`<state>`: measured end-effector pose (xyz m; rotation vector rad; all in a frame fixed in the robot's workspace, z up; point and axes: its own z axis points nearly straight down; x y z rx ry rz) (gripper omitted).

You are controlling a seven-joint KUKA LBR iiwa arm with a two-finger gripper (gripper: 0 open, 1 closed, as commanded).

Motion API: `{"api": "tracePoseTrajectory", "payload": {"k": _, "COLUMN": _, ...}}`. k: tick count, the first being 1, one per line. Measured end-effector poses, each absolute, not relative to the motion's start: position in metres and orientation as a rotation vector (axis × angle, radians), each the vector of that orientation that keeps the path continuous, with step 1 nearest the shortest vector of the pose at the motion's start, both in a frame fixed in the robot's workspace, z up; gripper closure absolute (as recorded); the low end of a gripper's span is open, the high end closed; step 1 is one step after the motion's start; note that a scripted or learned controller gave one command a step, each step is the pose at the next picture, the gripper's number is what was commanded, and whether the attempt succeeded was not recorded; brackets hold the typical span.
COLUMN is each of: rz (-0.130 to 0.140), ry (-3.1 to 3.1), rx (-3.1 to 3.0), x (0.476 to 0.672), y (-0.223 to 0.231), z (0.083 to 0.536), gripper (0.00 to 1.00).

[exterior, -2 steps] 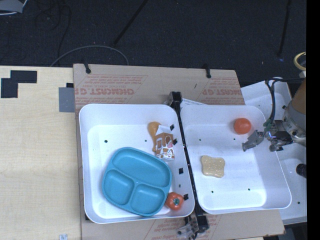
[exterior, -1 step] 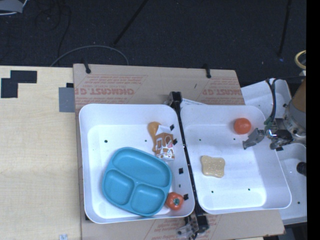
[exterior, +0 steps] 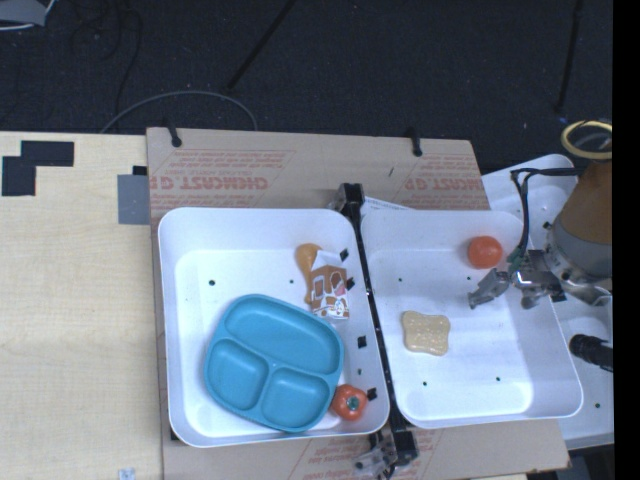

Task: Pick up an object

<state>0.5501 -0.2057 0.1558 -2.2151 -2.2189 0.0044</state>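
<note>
Orange ball [exterior: 485, 251] rests near the right bin's [exterior: 450, 408] far wall, just beyond the released, empty tool [exterior: 492, 293], which should centre over it before closing.

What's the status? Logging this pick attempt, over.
Gripper low over right bin, holding nothing. Orange ball just beyond it, beige toast piece nearer. Nothing in the way.
</note>
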Motion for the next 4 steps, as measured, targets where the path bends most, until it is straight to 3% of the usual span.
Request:
{"api": "tracePoseTrajectory", "payload": {"k": 1, "rz": 0.005, "ry": -2.216, "rx": -2.216, "x": 0.551, "y": -0.211, "z": 0.094, "gripper": 0.00}}
{"api": "tracePoseTrajectory", "payload": {"k": 2, "rz": 0.003, "ry": -2.218, "rx": -2.219, "x": 0.551, "y": -0.210, "z": 0.087, "gripper": 0.00}}
{"api": "tracePoseTrajectory", "payload": {"k": 3, "rz": 0.002, "ry": -2.217, "rx": -2.222, "x": 0.551, "y": -0.211, "z": 0.098, "gripper": 1.00}}
{"api": "tracePoseTrajectory", "payload": {"k": 4, "rz": -0.001, "ry": -2.224, "rx": -2.219, "x": 0.550, "y": -0.202, "z": 0.146, "gripper": 1.00}}
